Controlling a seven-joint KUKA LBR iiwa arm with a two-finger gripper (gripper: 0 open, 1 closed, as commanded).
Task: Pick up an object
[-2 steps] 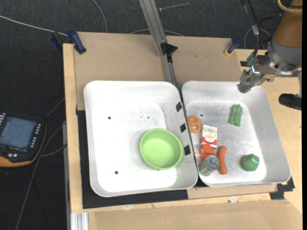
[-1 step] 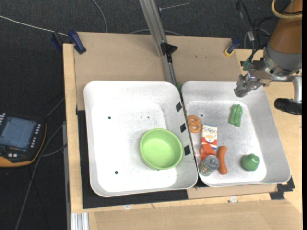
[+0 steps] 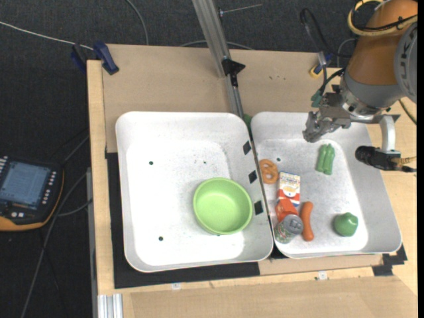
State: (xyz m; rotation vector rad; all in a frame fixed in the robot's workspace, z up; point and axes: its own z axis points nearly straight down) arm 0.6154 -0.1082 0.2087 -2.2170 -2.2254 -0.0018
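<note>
Our end effector [image 3: 317, 132] hovered upper right, grip state unclear; we judged the green cucumber [image 3: 325, 159] light, stiff, best pinched mid-body.

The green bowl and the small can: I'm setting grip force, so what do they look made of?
The green bowl looks like matte plastic: uniform lime colour, soft shading, no sharp glints. The small can looks like metal: its grey top shows a dull sheen. At this size neither is certain.
</note>
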